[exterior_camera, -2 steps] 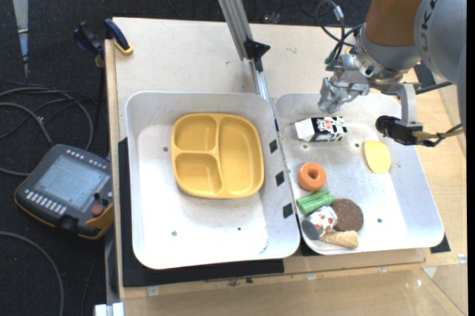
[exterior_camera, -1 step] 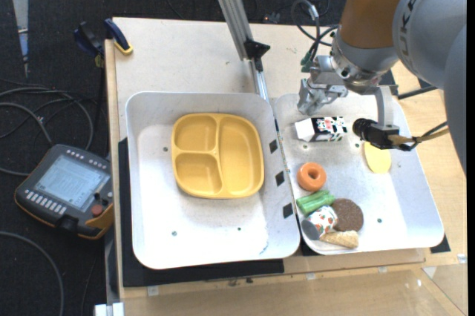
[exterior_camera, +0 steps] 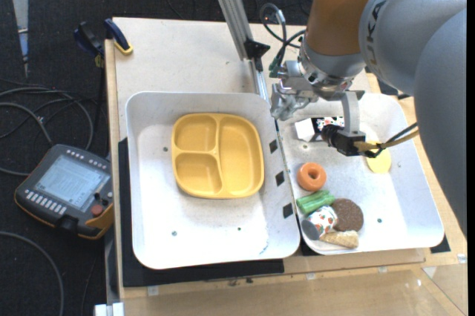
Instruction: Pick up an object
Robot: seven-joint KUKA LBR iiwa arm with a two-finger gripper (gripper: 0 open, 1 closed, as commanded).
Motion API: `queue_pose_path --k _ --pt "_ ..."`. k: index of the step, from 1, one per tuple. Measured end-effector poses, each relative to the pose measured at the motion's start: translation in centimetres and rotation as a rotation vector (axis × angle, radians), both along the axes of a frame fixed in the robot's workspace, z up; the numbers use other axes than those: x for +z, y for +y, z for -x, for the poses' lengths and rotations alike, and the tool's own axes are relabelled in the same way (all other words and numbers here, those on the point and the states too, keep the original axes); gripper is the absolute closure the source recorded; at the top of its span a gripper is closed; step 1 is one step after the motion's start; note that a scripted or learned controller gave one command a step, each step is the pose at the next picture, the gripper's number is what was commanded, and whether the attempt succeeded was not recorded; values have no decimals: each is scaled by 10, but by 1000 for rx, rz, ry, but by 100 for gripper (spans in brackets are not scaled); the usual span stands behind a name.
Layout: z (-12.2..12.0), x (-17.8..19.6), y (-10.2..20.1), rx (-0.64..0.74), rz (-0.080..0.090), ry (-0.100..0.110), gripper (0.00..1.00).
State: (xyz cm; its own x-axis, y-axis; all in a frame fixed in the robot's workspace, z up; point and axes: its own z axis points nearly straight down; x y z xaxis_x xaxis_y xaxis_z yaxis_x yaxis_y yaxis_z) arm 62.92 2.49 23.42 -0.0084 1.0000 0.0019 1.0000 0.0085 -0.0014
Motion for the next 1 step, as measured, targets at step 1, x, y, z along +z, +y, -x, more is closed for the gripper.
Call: queue_pose_path --k 1 --pt "22 9 47 0 0 0 100"
